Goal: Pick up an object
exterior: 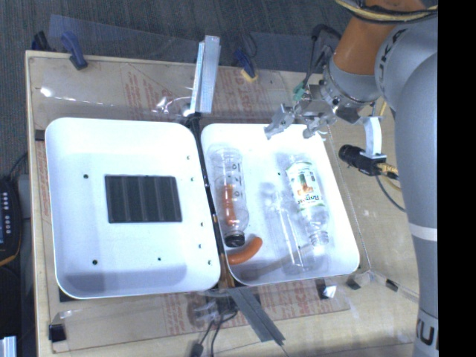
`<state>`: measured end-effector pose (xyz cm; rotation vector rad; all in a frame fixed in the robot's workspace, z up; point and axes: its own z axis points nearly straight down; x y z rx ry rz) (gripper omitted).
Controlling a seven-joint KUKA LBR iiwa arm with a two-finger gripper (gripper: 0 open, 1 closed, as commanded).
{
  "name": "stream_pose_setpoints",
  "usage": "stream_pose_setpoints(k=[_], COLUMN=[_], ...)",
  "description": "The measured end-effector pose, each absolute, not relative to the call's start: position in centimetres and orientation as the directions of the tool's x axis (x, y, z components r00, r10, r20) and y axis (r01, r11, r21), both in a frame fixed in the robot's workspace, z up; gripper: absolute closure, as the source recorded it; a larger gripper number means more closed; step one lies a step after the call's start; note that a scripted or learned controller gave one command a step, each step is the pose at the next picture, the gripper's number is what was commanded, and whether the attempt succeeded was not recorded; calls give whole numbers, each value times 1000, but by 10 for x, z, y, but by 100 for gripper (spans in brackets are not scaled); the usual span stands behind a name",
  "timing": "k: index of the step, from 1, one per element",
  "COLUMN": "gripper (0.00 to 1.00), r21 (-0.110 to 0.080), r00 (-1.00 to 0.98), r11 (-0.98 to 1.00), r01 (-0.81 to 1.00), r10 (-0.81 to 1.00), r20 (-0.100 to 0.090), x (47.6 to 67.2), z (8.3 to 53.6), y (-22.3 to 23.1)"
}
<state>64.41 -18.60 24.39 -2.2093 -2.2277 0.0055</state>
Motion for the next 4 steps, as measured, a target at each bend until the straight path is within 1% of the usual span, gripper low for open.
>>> stream_pose_setpoints(k=[1,2,3,4], gripper=[0,0,0,0], r21=[-5,-3,-7,-1], r00=[-21,-71,2,-63], r11=[21,71,-2,63], r01=[1000,997,1000,998], r10=[1000,997,1000,998], r20=[-1,1,6,0], x=[613,561,607,582], z=[198,219,90,215], y=[-210,-210,-205,-207])
